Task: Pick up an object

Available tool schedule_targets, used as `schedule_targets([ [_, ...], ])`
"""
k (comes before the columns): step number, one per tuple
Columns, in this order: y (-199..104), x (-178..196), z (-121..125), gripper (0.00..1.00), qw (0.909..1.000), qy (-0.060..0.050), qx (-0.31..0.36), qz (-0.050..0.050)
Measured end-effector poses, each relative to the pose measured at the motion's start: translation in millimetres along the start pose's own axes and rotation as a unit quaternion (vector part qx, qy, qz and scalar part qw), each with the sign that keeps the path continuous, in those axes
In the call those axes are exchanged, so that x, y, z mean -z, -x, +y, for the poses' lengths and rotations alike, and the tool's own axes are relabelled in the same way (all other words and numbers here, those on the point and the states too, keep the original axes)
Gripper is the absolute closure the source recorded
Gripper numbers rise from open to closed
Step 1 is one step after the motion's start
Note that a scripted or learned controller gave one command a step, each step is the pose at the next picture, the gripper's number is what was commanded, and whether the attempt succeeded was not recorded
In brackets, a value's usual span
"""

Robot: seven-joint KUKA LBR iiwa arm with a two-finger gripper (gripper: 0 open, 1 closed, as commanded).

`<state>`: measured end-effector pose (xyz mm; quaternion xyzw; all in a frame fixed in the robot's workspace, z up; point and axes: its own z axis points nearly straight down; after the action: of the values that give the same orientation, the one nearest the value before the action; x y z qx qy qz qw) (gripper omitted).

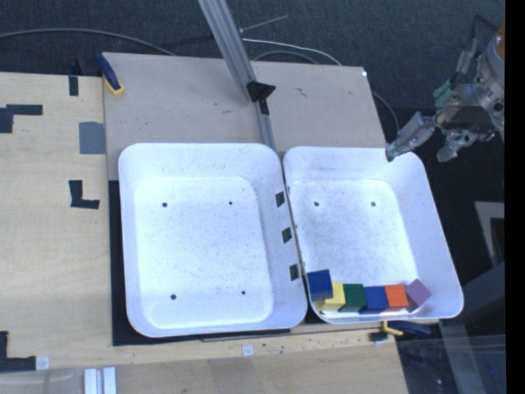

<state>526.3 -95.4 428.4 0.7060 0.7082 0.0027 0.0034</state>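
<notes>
While my fingers (425, 140) hang spread apart with nothing between them, just past the far right corner of the right bin (435, 220), the blocks I might take lie well apart from me, toward the near edge of that same bin. One finger (408, 140) points down-left over the bin's rim; the other (452, 148) sits further right, off the bin. The blocks form a row pressed along the near wall, its long axis running left to right: a blue block (319, 282) resting on a yellow block (332, 301), then a green block (353, 295), another blue cube (376, 297), an orange block (396, 295) and a purple block (418, 290) turned at an angle. They look small, hard-edged and packed touching. The left bin (131, 220) lies beside it on the bench (49, 245).
</notes>
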Motion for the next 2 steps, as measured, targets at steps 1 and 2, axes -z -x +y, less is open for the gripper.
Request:
schedule_targets([
  [1,53.5,-68.5,-27.3,0.00,1.0000,-0.008,-0.005,0.000],
  [2,-8.7,-168.0,-24.8,0.00,1.0000,-0.009,0.001,0.002],
])
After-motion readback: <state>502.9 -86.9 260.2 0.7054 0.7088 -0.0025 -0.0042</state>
